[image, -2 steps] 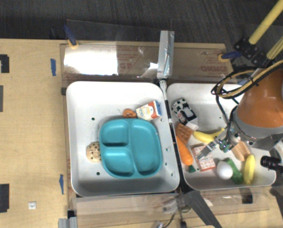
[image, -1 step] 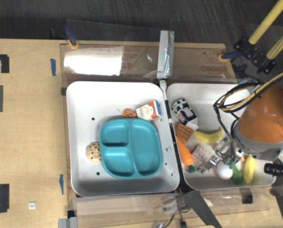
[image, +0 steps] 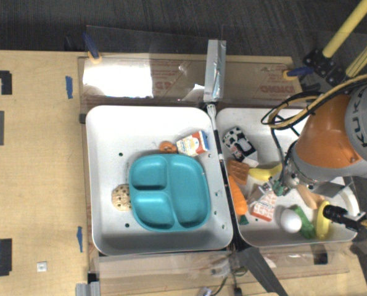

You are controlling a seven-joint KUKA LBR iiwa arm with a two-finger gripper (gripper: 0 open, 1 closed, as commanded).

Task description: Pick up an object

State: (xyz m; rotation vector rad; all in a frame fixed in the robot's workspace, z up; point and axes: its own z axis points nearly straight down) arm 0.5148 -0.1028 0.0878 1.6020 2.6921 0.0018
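Observation:
The arm's orange wrist [image: 324, 139] hangs over the right bin [image: 260, 117]. Below it the gripper [image: 278, 185] reaches down among a heap of toy foods. Right under it lie a yellow banana piece [image: 261, 173] and a small red-and-white carton [image: 263, 208]. An orange carrot [image: 238, 196] lies along the bin's left wall. A white egg [image: 290, 220] and a green piece [image: 306, 221] lie at the front. A black-and-white cow-patterned item [image: 239, 143] sits toward the back. The arm hides part of the heap.
The left bin [image: 106, 128] holds a teal divided plate [image: 169, 191], a cookie [image: 121, 197] at its left, and a small milk carton [image: 192, 144] and an orange bit [image: 166, 146] behind it. A yellow piece [image: 323, 221] lies at the right bin's front right. Cables [image: 294, 110] loop above the wrist.

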